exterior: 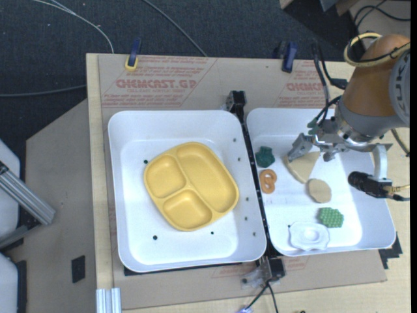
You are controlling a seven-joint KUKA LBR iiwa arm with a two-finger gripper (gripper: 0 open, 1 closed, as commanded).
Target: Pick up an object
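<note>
Beige oval object point(318, 190) flat in right bin point(371, 237), just below spread-open, empty-handed pincer point(315, 150)

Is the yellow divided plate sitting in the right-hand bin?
No, the yellow plate lies in the left bin, while the right bin holds the small items such as the green piece.

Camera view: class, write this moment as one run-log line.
arm: over right bin | tool: above tan pieces | holding: nothing seen | yellow tray: left bin
</note>
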